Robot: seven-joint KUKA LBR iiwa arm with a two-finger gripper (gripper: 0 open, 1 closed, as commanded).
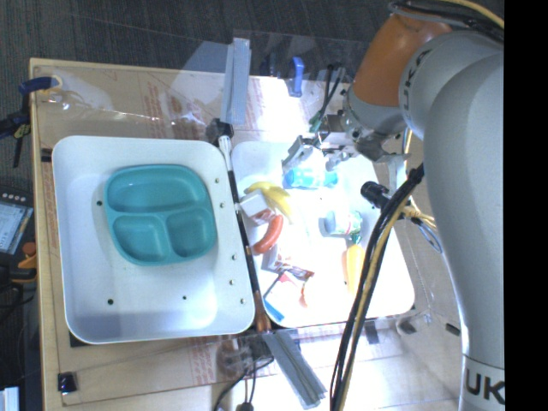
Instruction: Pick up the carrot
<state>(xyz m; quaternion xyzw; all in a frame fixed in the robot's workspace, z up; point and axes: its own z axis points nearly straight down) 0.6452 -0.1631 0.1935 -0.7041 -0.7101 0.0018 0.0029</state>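
While hand (310,151) hovers, arm (462,229) lettering "UK" (cut off), carrot (267,232) below.

Both bins (77,229) are seen as smooth white plastic; the tray (160,211) as glossy teal plastic; the surface (128,92) as matt wood.

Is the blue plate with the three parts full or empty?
Empty. The blue plate in the left bin shows bare teal in all three parts.

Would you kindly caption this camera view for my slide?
Gripper hovers over the cluttered right bin; teal tray sits left.
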